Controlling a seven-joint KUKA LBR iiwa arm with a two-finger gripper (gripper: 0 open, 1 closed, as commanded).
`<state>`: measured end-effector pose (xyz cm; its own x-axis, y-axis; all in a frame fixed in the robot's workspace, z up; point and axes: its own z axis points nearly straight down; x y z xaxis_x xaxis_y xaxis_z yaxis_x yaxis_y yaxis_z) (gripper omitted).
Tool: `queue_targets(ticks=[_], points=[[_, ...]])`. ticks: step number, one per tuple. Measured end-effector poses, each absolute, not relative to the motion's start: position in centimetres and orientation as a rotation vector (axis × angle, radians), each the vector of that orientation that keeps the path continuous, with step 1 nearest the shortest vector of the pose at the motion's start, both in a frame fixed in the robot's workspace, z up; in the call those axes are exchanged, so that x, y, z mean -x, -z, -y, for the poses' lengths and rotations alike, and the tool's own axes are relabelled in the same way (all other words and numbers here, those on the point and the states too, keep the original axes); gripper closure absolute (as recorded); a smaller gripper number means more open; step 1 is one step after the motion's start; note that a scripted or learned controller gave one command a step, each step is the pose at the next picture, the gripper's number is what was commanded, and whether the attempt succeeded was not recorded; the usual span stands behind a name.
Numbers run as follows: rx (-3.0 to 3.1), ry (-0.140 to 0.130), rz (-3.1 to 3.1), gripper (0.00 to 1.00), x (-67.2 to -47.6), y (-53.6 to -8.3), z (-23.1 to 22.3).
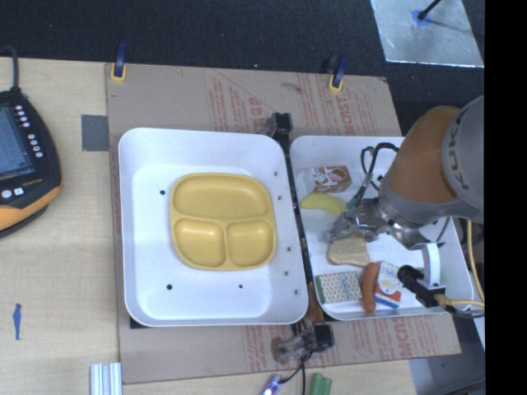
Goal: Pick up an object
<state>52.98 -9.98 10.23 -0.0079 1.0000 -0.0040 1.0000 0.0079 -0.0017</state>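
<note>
My gripper [350, 225] hangs low in the right bin [306, 151], between a yellow banana [322, 204] on its left and a tan slice of toast [348, 253] just below it. It looks close to both, and nothing shows as held. A small brown and white carton [331, 177] lies at the bin's back. Along the front lie a green patterned packet [338, 286], an orange sausage [370, 287] and a white, red and blue box [388, 290]. The arm's orange band covers the bin's right part.
The left bin [136, 220] holds a yellow divided plate [222, 220]. A teach pendant [20, 167] lies at the bench's far left. Clamps [336, 72] pin the cardboard sheet at the back.
</note>
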Motion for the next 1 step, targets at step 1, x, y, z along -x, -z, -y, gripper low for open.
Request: queue_targets(ticks=[1], points=[[-2.218, 0.000, -2.227, 1.00, -59.56, -19.24, 3.22]])
